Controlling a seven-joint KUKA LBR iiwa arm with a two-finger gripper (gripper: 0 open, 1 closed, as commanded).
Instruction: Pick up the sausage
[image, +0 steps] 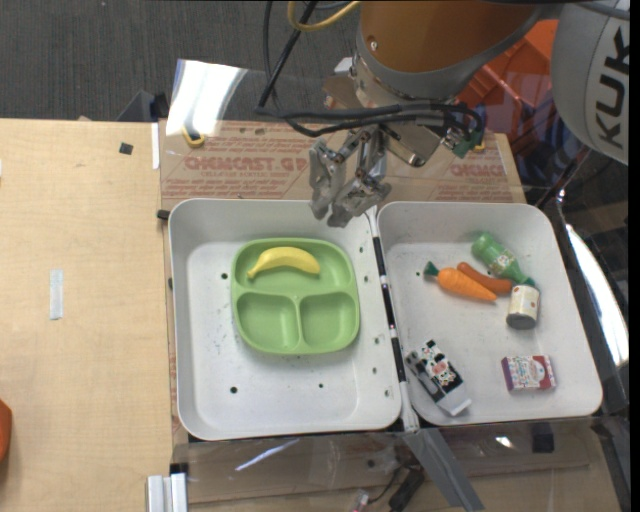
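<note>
Nearest, a black-and-white carton (437, 375) lies in the right bin (570, 300). Orange-red sausage (486, 279) rests beside the carrot (463, 284), well apart from the gripper (345, 205); whether its jaws are wide or closed, I cannot tell.

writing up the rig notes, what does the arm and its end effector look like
The arm is grey with black letters, "KU" being readable, and has a broad orange band above the wrist. Black and yellow cables loop down beside it. The end effector is bare grey metal with slim fingers, and a small green-tipped connector sits near its mount.
</note>
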